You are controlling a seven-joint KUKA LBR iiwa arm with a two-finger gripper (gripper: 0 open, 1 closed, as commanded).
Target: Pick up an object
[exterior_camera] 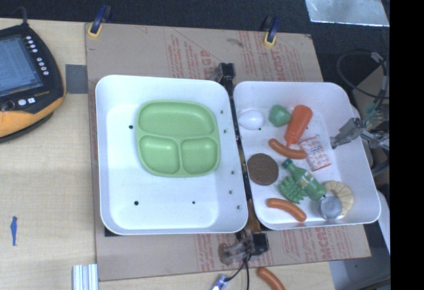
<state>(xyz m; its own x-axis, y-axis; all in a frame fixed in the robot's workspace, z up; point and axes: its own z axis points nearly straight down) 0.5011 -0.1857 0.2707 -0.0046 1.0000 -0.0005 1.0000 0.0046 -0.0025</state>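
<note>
Two white bins sit side by side on the tabletop (40, 183). The left bin (119, 202) holds a green plate (177, 138) with three parts. The right bin (338, 100) holds the small things. A white egg (251, 119) lies near its top left corner, with a green pepper (279, 114) and an orange carrot (298, 124) just beside it. Below them lies a sausage (287, 148), and a small red and white packet (316, 152) is just right of it. A brown disc (262, 169) lies by the bin's left wall. A green bottle (303, 176) and a leafy green toy (291, 189) are in the middle. Another sausage (286, 209) lies near the bottom, beside a round tan thing (336, 198). The gripper (349, 133) is at the right edge of this bin, well apart from most things and nearest the packet. It grasps nothing, and I cannot tell how its grip is set.
</note>
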